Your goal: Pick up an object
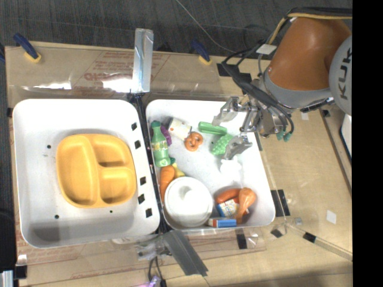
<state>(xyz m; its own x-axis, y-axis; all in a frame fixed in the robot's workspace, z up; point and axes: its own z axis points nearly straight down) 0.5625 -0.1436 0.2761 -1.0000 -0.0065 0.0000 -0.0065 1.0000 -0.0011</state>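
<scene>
- Camera view: the desk (pixel 311 184) carries two shallow white bins side by side, the left bin (pixel 30 160) at 9 o'clock and the right bin (pixel 263 190) near the centre.
- A yellow divided tray (pixel 96 169) lies in the middle of the left bin.
- The grey arm (pixel 308 46) comes in from 2 o'clock, and its jaws (pixel 236 127) hang over the right bin's 2 o'clock corner.
- Whether the jaws are apart or together cannot be told from here; nothing shows between them.
- Just beside the jaws, toward 9 o'clock, lie a green ridged toy (pixel 220 144) and a green stick (pixel 212 127).
- An orange round toy (pixel 193 141) sits near the bin's 12 o'clock side, with a small white item (pixel 178 127) just beside it.
- A green bottle (pixel 159 146) lies along the bin's 9 o'clock wall, a carrot (pixel 167 178) below it.
- A white bowl (pixel 188 202) fills the 7 o'clock corner.
- At 5 o'clock, orange-red toys (pixel 236 199) crowd together, touching a blue-ended stick (pixel 222 222).
</scene>
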